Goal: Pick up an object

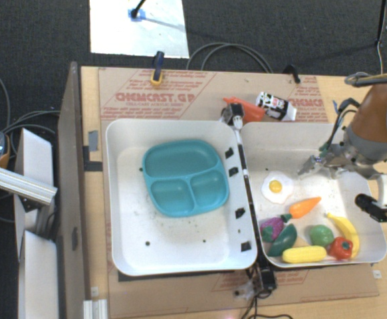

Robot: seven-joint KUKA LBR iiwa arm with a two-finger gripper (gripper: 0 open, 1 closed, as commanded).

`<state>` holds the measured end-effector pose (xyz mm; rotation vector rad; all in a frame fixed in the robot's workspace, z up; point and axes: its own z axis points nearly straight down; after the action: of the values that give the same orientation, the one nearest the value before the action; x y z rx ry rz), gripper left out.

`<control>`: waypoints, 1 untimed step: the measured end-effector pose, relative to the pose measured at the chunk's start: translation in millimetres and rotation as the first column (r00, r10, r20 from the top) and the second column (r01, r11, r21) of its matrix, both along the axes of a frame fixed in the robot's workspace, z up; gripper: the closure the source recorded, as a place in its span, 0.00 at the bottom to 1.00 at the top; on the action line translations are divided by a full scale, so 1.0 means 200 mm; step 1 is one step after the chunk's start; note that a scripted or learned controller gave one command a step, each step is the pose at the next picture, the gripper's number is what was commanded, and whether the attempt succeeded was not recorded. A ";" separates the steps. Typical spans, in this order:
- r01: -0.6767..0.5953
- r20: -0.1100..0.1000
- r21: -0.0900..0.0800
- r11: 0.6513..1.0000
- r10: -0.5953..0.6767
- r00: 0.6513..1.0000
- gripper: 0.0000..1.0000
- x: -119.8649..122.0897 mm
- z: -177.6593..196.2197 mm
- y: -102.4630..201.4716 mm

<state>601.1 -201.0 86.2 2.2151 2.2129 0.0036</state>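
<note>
The right bin (293, 145) holds several toy foods: a fried egg (276, 187), an orange carrot (303, 207), a yellow banana (345, 230), a green fruit (321, 234), a red tomato (340, 248), a yellow corn cob (304, 254), a purple piece (270, 228) and a dark green vegetable (283, 239). My gripper (321, 162) hangs low over the bin's upper right part, right of the egg and above the carrot. It is apart from all the food, and nothing shows in its grasp. A teal divided plate (183, 178) lies in the left bin (130, 244).
Black clips (239, 171) line the wall between the two bins. Behind the bins, on the cardboard, lie an orange tool (243, 108), a small black-and-white bottle (275, 106) and a yellow clamp (156, 77). A dark part of the arm (373, 208) overhangs the bin's right rim.
</note>
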 end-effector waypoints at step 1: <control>-0.004 -0.003 0.004 1.000 0.004 1.000 1.00 -0.01 0.05 0.02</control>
<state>599.9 -196.8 96.1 2.2140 2.2203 0.0045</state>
